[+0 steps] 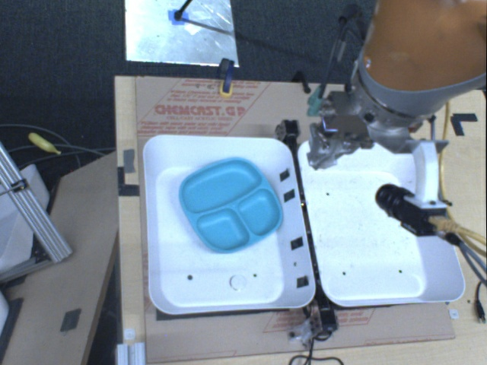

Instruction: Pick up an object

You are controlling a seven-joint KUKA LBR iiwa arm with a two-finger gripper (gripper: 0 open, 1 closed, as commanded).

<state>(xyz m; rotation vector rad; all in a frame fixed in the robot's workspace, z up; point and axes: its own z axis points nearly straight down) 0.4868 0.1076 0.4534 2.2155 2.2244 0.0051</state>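
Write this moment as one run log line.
end effector: over right bin, far-left corner | blue tray: left bin, untouched

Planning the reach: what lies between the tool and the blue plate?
In the camera view, the bins' adjoining rims with black clips lie between the tool and the blue plate.

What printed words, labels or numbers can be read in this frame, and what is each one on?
"CHEMCAST GP", red letters, on the brown sheet under the two bins.
Smaller red print around that word and on the sheet's front edge: too small and blurred to read.
No readable text on the blue tray, the bins or the arm.
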